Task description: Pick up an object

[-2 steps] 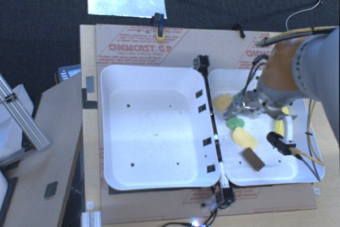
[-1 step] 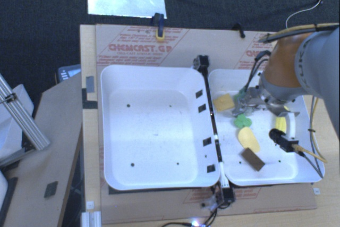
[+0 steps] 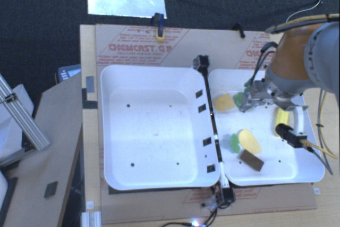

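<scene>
My gripper (image 3: 246,102) is low in the right bin (image 3: 276,170), near its far left part. Its tip sits right by a small green object (image 3: 238,98), which lies next to a yellow block (image 3: 223,102); whether it touches the green object is unclear. Nearer the front lie a yellow rounded object (image 3: 249,141), a second small green piece (image 3: 234,142) and a brown block (image 3: 251,160). A yellow piece (image 3: 282,116) shows under the wrist at the right.
The left bin (image 3: 114,165) stands beside the right one, with a black clipped divider (image 3: 210,119) between them. The orange-banded arm (image 3: 297,58) covers the right bin's far right corner. A low side table (image 3: 48,130) stands to the left.
</scene>
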Tool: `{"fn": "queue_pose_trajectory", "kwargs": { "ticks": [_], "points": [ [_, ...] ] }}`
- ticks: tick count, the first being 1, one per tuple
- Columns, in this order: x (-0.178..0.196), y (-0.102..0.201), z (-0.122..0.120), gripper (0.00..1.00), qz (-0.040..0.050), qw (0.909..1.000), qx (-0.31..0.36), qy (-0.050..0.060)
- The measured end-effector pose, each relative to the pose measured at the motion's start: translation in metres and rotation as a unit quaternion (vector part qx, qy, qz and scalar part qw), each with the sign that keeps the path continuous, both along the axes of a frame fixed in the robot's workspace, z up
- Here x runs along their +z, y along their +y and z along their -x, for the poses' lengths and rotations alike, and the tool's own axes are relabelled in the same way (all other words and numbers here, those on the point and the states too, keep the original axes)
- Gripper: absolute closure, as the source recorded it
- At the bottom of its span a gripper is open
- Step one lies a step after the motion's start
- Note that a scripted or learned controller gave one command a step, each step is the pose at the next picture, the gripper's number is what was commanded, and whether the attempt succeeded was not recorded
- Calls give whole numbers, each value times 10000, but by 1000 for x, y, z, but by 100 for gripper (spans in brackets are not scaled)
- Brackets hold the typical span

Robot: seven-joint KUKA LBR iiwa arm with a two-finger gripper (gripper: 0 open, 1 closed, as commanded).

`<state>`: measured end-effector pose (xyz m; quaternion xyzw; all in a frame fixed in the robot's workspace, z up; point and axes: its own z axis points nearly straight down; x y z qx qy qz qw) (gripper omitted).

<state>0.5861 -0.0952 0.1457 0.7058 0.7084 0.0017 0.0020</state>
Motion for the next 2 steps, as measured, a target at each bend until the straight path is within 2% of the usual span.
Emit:
{"fn": "queue_pose_trajectory", "kwargs": {
  "ticks": [1, 2],
  "points": [
    [116, 77, -39, 100, -15, 10000, 50, -62],
    [83, 162, -72, 100, -21, 10000, 45, 14]
  ]
}}
